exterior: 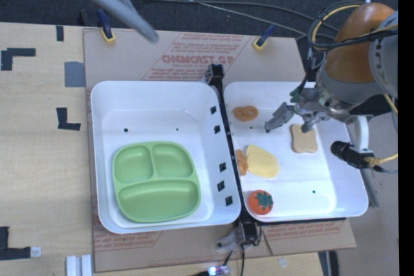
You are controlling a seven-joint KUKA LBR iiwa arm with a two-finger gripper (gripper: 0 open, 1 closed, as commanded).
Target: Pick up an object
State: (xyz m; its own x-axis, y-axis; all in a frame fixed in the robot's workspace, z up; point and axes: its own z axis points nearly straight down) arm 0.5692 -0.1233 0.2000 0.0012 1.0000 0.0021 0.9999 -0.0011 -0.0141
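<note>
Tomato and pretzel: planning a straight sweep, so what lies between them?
The yellow piece and small orange piece lie between tomato and pretzel, in the camera view.

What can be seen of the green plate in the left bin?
The green plate is a pale green tray with rounded corners, plastic by its look, split by raised ridges into three compartments: two smaller ones at the far side and one long one at the near side. Nothing lies in it. It rests flat on the floor of the left bin, toward the near side, slightly rotated against the walls. The hand is over the other bin, well apart.
</note>
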